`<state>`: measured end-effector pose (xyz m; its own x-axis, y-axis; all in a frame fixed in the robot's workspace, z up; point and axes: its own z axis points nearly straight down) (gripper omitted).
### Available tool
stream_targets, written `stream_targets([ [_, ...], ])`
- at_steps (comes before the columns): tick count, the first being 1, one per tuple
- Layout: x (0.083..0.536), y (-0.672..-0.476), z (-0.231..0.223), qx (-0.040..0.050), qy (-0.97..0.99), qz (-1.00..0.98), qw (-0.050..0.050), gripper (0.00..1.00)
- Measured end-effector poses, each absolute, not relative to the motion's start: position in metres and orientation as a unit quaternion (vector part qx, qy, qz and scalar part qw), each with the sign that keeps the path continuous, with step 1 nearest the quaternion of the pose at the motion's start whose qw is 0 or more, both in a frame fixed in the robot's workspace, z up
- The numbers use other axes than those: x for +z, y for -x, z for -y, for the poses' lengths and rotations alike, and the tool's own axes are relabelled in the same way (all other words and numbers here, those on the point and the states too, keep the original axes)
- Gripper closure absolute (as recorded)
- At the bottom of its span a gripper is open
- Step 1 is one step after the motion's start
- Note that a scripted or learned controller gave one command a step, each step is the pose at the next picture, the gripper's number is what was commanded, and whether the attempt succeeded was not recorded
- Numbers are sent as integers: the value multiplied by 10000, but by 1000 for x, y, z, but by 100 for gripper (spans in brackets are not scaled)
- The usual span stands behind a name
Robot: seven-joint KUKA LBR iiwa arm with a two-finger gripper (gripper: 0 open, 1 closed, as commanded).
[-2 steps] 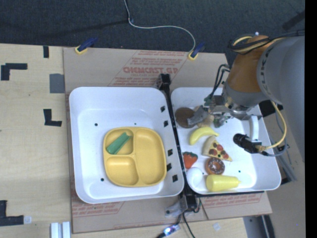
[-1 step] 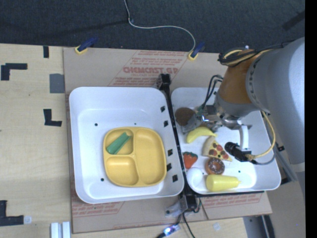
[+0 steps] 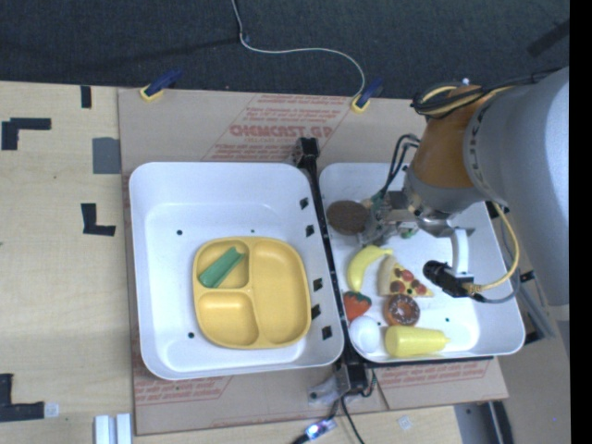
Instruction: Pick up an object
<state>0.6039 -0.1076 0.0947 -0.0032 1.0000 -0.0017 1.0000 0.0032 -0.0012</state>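
camera view: the toy food lies in the right bin [image 3: 499, 340], bunched toward its near left part. a yellow banana [image 3: 364, 265] curves just beside a pizza slice [image 3: 403, 280], and a chocolate donut [image 3: 402, 311] sits against the slice's near end. left of the donut is a red strawberry [image 3: 356, 303], with a white egg [image 3: 367, 335] below it and a pale yellow cone-shaped piece [image 3: 415, 341] touching the egg's right side. a brown round cookie [image 3: 347, 215] lies apart from these, near the bin's left wall.

the gripper [image 3: 381, 218] hangs just right of the cookie and above the banana, under the arm's orange band [image 3: 444, 151]. whether the claw is wide, narrow or closed on anything cannot be told from this angle.

the left bin [image 3: 157, 192] holds a yellow divided plate [image 3: 268, 294] with a green piece [image 3: 220, 267] in its far left compartment. both bins rest on a cardboard sheet [image 3: 268, 128] on the wooden bench [image 3: 55, 266].
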Motion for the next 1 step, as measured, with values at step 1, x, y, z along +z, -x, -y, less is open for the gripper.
stream_targets([
  [1,157,-601,106,11,-7067,-7075,15,100],
])
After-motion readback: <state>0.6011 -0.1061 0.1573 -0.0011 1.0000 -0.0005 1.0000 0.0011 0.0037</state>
